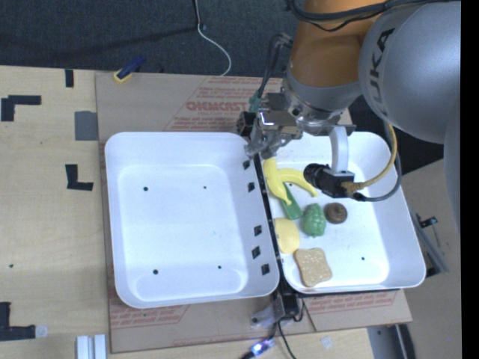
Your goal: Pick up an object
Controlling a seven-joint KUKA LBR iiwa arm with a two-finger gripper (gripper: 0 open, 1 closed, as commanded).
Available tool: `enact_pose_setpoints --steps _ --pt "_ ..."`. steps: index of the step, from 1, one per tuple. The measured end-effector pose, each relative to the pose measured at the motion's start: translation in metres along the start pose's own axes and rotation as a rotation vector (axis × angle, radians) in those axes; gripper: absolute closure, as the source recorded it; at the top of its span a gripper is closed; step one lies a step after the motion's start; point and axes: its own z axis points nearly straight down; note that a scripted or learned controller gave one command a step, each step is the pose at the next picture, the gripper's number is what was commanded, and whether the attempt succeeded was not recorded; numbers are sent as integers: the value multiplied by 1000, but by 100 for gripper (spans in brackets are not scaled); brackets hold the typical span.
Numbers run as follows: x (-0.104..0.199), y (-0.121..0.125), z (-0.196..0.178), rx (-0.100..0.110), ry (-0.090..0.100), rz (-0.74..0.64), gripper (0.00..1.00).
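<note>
The gripper (263, 142) hangs low at the back of the right bin (378, 271), just above a toy banana (283, 179).
I cannot tell if it is holding anything. The banana lies by the bin's left wall. Near it sit a green toy (313, 220), a small brown ball (337, 213), a yellow lemon (287, 235) and a slice of bread (312, 266). The left bin (179, 215) sits beside it on the counter (45, 223).

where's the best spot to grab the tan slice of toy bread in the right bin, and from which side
Probably straight from above, fingers closing across the tan slice of toy bread's two long flat sides. It lies flat near the right white bin's front edge, so its sides are the only graspable faces. The pale yellow lemon-shaped toy sits close at its upper left, so keep the fingers away from that corner.
</note>
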Motion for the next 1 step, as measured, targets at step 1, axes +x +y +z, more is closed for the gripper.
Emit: enact_pose_setpoints --steps 1 --pt "0 -7 -67 -12 0 7 100"
